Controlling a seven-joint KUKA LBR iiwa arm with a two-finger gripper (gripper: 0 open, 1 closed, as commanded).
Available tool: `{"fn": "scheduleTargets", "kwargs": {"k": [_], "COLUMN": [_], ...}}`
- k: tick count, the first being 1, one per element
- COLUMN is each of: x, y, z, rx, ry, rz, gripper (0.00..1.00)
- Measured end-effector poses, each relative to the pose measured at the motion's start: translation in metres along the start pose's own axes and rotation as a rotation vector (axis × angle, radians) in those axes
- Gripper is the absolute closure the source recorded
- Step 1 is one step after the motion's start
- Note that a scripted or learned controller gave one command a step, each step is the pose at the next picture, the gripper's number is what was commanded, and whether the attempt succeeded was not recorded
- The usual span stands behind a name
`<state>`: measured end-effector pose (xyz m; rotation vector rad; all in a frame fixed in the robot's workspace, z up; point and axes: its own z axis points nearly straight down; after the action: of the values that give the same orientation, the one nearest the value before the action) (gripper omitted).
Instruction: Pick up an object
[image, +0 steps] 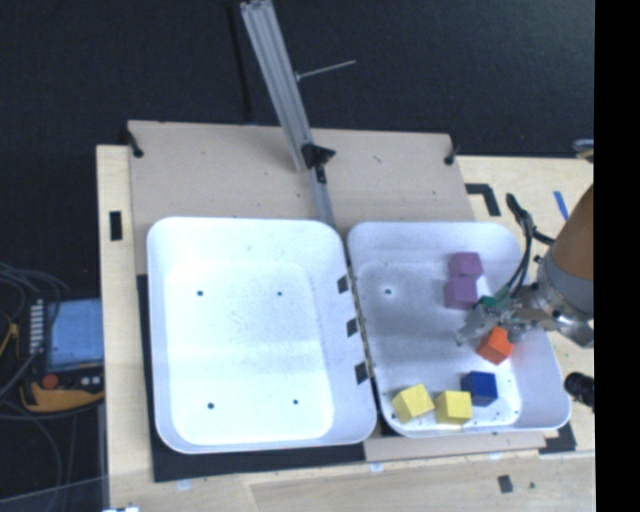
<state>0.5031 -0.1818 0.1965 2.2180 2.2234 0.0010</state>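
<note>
My hand (490, 328) sits low in the right bin (400, 250), right at the orange block (495, 347); whether it grips I cannot tell; a shallow pinch could slip, or nudge the blue block (481, 386) just beside.

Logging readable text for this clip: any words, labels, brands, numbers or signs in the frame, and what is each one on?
None can be read.
Blocks: the purple, orange, blue and two yellow ones have plain faces.
Bins: left and right show only dark dots, no print.
Blue device left of the bench: any marking is too blurred to read.
</note>
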Motion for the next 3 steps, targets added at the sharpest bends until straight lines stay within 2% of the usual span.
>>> {"fn": "scheduleTargets", "kwargs": {"k": [1,2,3], "x": [0.000,-0.001,-0.003], "y": [0.000,0.004,0.008], "z": [0.000,0.062,0.075], "rx": [-0.001,0.006,-0.013], "ry": [0.000,0.001,-0.005], "rz": [0.002,0.003,0.000], "gripper": [0.00,0.00,0.00]}}
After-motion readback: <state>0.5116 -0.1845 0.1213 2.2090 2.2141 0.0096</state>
